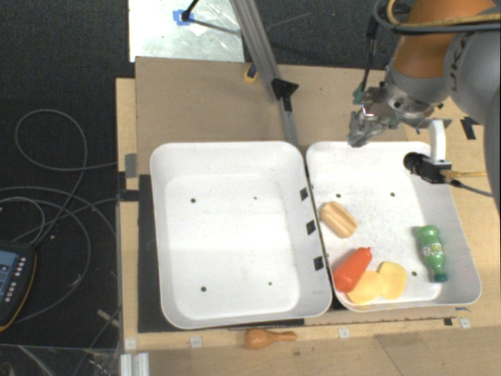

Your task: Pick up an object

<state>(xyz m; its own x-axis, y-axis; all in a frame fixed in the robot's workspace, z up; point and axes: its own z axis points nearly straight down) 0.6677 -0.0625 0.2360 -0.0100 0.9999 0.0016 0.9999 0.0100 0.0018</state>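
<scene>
Tan bread roll [338,219] in right bin, well below claw [358,135], claw's state unclear

The brown bench [203,104] bears two white bins [235,233] [383,171] side by side, and an orange-brown pear-shaped object [268,337] at its front edge.

One fixed camera looks down at a slant on my brown wooden desk [211,100], far enough to take in both shallow white plastic bins [227,233], while my grey arm [462,61] enters from the right.
</scene>
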